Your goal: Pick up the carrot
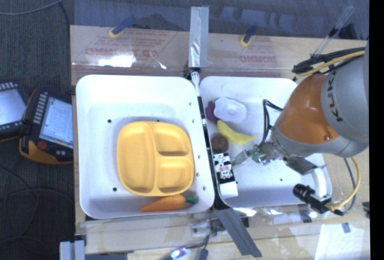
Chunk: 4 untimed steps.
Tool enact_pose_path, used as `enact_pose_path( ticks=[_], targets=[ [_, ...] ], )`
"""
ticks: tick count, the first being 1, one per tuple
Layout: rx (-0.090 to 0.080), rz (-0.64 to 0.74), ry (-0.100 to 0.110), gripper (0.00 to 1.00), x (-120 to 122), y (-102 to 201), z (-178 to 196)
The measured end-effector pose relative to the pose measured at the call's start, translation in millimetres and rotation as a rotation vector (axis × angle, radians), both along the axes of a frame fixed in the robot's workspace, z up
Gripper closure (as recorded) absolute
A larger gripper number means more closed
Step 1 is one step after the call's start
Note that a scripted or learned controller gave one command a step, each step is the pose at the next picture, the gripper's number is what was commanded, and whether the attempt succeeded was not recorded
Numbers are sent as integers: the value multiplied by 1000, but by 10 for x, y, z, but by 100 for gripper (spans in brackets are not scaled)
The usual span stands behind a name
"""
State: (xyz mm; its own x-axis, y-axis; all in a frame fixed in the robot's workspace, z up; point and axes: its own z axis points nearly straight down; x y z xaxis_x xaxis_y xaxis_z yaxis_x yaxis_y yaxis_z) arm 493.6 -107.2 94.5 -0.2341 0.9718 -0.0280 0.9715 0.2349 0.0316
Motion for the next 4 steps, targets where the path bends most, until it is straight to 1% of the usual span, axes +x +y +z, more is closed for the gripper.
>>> enact_pose_path(
  ticks=[1, 2, 3, 4],
  targets=[
    [19, -37, 40, 0, -76, -524, 435],
    [-1, 339, 30, 0, -66, -88, -26],
    [22, -278, 38, 0, -96, 266, 876],
    [18, 52, 43, 0, 263, 1166, 871]
  ],
)
